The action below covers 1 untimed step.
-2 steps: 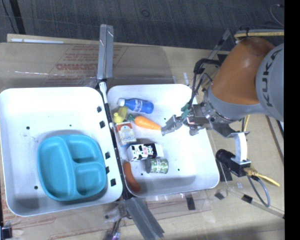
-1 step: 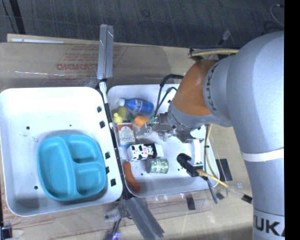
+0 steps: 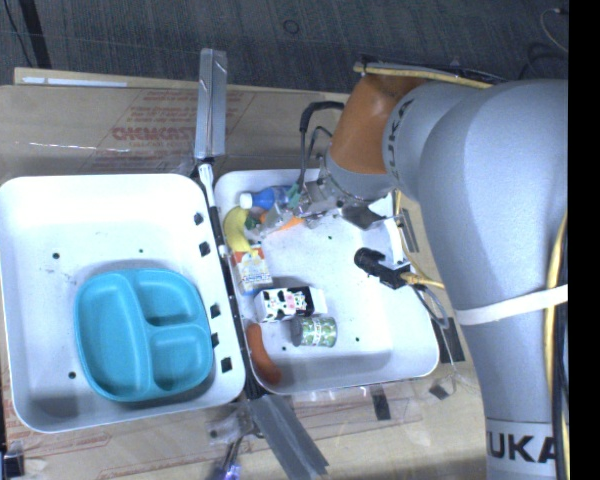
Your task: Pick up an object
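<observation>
Arm (image 3: 500,208): grey, orange band above the wrist, nearest the lens, reaching in from the right over the right bin.

Gripper (image 3: 302,206): low over the far left corner of the right bin, amid the clutter there. Whether it is open or closed cannot be told, and nothing is seen held.

Right bin (image 3: 410,353), white and shallow, holding all the loose objects to pick from:
- yellow banana-shaped item (image 3: 236,231) against the left wall
- blue item (image 3: 267,199) and a green item (image 3: 252,222) just beside the gripper
- small red-and-orange packet (image 3: 251,268), below the yellow item
- black-and-white patterned box (image 3: 284,303), mid-bin
- green can (image 3: 319,331) on its side, touching the box's near edge
- orange-brown item (image 3: 263,356) in the near left corner

Left bin (image 3: 40,218), white and shallow:
- blue divided plate (image 3: 130,353) with three compartments, lying flat in the near half
</observation>
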Each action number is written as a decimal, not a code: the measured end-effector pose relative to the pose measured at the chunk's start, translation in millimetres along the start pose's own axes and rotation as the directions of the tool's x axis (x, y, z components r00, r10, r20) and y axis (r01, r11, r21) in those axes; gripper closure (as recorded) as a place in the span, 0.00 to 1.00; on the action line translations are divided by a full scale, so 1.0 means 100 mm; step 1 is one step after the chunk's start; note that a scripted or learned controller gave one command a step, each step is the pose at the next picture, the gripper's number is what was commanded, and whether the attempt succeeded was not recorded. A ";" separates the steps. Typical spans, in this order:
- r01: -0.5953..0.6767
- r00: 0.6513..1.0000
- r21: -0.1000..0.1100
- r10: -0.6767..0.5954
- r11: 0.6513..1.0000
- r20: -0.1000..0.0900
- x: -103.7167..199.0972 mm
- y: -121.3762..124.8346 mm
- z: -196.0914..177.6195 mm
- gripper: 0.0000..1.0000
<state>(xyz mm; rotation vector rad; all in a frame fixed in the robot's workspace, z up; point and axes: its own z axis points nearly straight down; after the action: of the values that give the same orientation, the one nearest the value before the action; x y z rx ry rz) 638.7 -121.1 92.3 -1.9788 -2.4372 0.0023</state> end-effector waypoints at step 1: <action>0.215 0.977 0.021 -0.214 0.976 -0.006 0.17 0.15 0.05 0.00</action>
<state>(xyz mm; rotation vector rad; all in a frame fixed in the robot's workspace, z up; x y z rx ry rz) 650.3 -101.7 87.7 -1.6951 -2.6224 0.0238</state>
